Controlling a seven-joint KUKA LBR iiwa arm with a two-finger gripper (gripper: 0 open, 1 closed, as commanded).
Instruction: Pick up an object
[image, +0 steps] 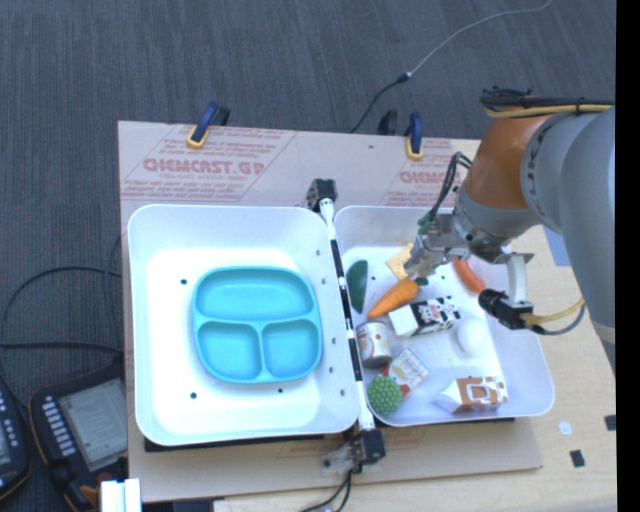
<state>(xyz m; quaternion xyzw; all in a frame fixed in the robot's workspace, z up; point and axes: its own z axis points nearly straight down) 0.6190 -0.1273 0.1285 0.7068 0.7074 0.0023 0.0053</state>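
Broccoli (386, 394) and a small carton (474, 393), its print too small to read, lie at the near end of the right bin (535, 385), by a can (374, 342) and a carrot (396, 295). Reversed red lettering marks the counter (200, 166) behind the left bin (150, 300), which holds a blue divided plate (258, 323). Whether the end effector (425, 255), low over the right bin's far end, is open or closed cannot be told.
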